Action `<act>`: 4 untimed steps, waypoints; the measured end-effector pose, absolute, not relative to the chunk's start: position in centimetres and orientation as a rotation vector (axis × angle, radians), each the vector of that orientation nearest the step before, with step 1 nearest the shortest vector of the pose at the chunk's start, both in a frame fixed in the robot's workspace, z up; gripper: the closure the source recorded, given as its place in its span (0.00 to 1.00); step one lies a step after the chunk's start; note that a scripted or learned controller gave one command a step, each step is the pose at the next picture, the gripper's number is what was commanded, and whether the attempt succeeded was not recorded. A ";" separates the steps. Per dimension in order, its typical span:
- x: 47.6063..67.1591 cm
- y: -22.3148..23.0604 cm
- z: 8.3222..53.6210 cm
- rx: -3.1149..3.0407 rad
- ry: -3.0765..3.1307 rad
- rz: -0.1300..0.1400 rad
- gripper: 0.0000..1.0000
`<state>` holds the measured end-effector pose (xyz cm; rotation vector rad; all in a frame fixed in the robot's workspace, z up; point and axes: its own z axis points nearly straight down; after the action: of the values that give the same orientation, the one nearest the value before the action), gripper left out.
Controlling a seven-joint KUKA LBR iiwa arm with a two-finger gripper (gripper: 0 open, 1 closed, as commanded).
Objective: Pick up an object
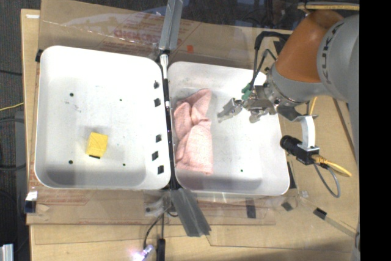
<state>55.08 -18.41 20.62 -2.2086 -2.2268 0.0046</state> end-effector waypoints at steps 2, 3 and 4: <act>64.2 -13.3 9.4 -2.118 -2.326 0.008 0.00; 65.6 -13.2 9.6 -1.954 -2.473 0.019 0.00; 65.7 -11.0 13.4 -1.881 -2.522 0.003 0.00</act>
<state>65.72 -11.03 13.38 -1.8809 -2.5219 0.0032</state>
